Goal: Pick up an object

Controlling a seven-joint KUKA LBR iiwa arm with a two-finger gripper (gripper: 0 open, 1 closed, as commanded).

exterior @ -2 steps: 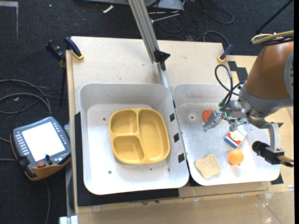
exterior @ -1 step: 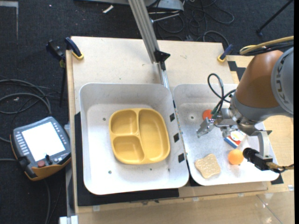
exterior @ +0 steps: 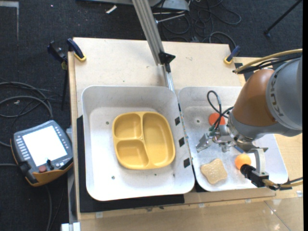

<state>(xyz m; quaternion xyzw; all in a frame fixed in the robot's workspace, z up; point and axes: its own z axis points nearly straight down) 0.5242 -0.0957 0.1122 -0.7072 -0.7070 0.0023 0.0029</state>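
Observation:
My gripper (exterior: 213, 145) hangs low over the middle of the right bin (exterior: 192, 105), open, with bare bin floor between its fingers. A tan, bread-like piece (exterior: 214, 172) lies just below it near the bin's front. An orange ball (exterior: 242, 161) rests to the gripper's lower right. A red-orange object (exterior: 215, 119) sits just behind the gripper, partly hidden by a black cable and the wrist. The arm's orange band (exterior: 255, 100) covers the bin's right side.
The left bin (exterior: 94, 129) holds a yellow three-compartment plate (exterior: 143, 139). A raised divider (exterior: 180, 129) separates the two bins. A metal pole (exterior: 151, 28) slants up from the back of the bench. A teach pendant (exterior: 41, 150) lies off the bench at the left.

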